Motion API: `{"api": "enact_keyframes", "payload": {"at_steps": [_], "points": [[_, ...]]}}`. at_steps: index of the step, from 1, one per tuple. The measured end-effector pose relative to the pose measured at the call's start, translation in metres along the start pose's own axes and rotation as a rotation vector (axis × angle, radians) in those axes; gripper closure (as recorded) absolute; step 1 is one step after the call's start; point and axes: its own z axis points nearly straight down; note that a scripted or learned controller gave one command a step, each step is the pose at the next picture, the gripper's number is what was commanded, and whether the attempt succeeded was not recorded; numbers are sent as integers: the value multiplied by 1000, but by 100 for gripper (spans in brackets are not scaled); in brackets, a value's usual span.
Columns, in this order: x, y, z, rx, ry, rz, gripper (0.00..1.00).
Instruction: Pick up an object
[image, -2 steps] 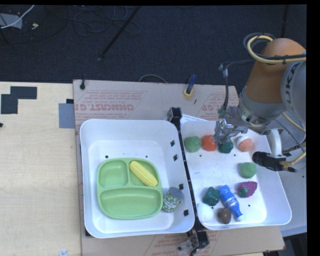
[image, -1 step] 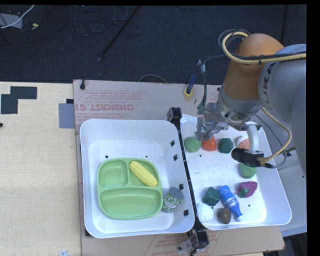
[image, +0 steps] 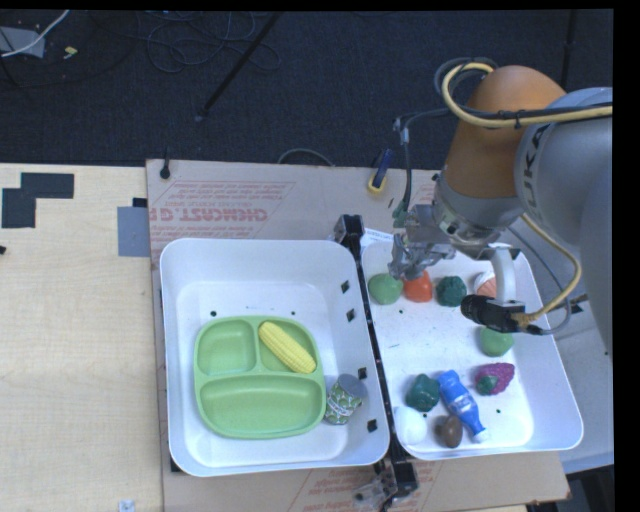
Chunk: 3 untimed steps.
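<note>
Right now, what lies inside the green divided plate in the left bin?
A corn cob lies in the green divided plate, across its upper right compartment. The plate surface under the cob is covered.

Yellow corn on lt-green tray, white bins.

arm links: smooth grey casing, rounded and bulky
band: large orange dome-like section above the wrist, glossy
lettering: dark vertical characters on the grey casing beside the orange, partly cut off
cables: yellow and grey hoses looping over the orange section; another yellow-edged one trailing down the grey link's side
wrist: grey metal flange
gripper: small metallic grey parts, detail blurred
</note>
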Motion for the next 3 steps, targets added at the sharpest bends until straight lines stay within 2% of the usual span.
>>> {"api": "enact_keyframes", "payload": {"at_steps": [1,2,3], "points": [[2,10,4,0,-1,-2,100],[-1,1,-2,2,0,0,100],[1,7,17,3,0,-3,100]]}}
